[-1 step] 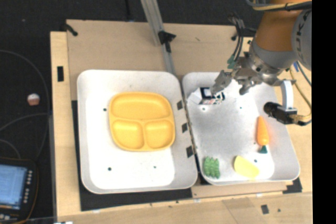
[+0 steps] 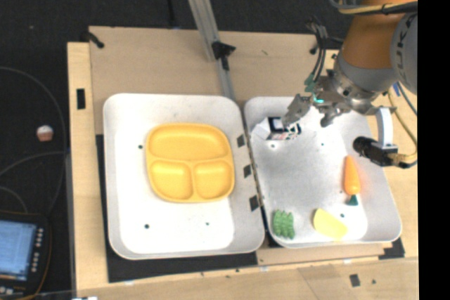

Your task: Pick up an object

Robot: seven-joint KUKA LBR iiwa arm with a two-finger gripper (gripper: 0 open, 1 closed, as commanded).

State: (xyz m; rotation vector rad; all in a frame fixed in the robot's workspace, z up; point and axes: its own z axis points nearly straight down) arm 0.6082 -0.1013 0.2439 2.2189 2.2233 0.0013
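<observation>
Three toys lie low in the right bin (image 2: pixel 320 172): carrot (image 2: pixel 351 176), lemon (image 2: pixel 329 224), green block (image 2: pixel 283 223). My tool (image 2: pixel 287 124) hovers upper left, grip state unclear. Carrot looks light, stiff, slick; pinch mid-body.

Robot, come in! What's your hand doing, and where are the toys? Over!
Hand over right bin's far left corner, above a small black-and-white thing. Carrot, yellow piece, green piece loose in that bin. Nothing blocking.

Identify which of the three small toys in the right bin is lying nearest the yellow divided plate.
The green toy, at the right bin's near-left corner. The yellow toy sits further right, and the orange carrot lies by the bin's far side.
</observation>
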